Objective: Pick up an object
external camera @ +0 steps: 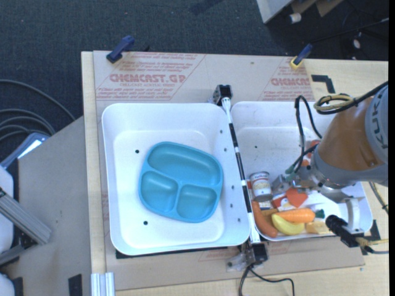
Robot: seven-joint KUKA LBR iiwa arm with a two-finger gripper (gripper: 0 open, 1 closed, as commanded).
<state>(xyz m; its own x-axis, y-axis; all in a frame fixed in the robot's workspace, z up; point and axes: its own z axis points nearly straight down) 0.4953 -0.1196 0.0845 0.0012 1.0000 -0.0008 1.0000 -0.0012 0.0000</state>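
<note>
The arm (pixel 349 142) is reaching in over the right bin (pixel 271 119), its wrist hanging above the pile at that bin's near edge; the gripper (pixel 295 187) is sitting low among the items, and whether its jaws are apart or together I cannot tell, since the wrist is covering them. The left bin (pixel 117 165) is holding a blue three-compartment tray (pixel 181 182), well apart from the work. Candidate objects are crowding the right bin's near corner: an orange carrot (pixel 297 216) lying on a yellow banana (pixel 286 225), a longer orange piece (pixel 263 222) beside the divider, and a small labelled jar (pixel 260 183) standing upright just behind. These are looking like toy food: probably light, stiff, smooth plastic, likely slippery. The carrot, being topmost, is seeming the easiest take, gripped across its middle. Neighbours touching it and the bin wall close by are limiting finger room.
</note>
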